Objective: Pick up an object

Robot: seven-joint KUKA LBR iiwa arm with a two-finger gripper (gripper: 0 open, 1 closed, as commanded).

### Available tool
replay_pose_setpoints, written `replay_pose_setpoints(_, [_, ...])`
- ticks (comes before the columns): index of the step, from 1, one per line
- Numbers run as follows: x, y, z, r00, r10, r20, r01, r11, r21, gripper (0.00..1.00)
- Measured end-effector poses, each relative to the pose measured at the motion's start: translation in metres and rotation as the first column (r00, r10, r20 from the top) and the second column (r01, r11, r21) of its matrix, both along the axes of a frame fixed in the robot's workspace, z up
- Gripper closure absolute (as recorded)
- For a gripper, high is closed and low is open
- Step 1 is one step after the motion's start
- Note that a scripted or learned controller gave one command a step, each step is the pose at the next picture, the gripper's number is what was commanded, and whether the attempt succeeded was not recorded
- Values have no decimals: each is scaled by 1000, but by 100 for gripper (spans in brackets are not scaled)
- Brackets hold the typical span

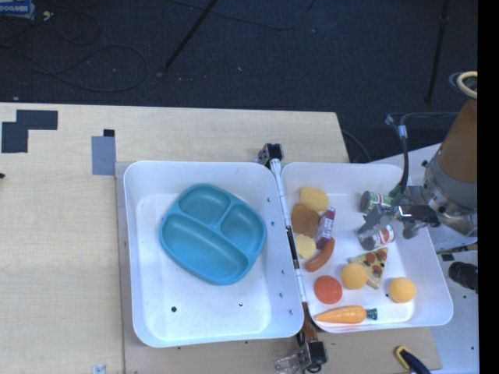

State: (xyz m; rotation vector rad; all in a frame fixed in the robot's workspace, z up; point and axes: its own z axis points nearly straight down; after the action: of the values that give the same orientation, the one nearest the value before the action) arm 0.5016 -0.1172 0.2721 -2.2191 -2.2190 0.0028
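Left bin: blue divided plate, tilted a little, no food on it.

Right bin: toy food crowded toward the divider. Yellow piece at top, brown piece below it, small can beside that, sausage lower. Tomato, orange ball, pizza slice, yellow ball lie across the middle; carrot along the near wall.

Gripper sits low over the right bin's upper right, just above the pizza slice. A white-and-red item seems to lie at its tip; the view is too cluttered there to say if it is gripped, and finger state cannot be told.

Arm enters from the right, orange band high, wrist angled down and leftward.

Judgement: step in hand is the grasp. Best done by centring on one separate item, descending straight, closing fully before lifting; neighbours sit near, so a skewed approach risks nudging them
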Motion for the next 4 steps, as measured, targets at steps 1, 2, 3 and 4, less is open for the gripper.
replay_pose_setpoints(1, [-23,0,-118,1000,-1,-3,1,1000,1,0])
replay_pose_setpoints(2, [-20,18,-182,1000,-2,5,2,1000,1,0])
replay_pose_setpoints(3, [-19,19,-172,1000,-5,7,5,1000,1,100])
replay_pose_setpoints(4, [-19,18,-172,1000,-5,7,5,1000,1,0])
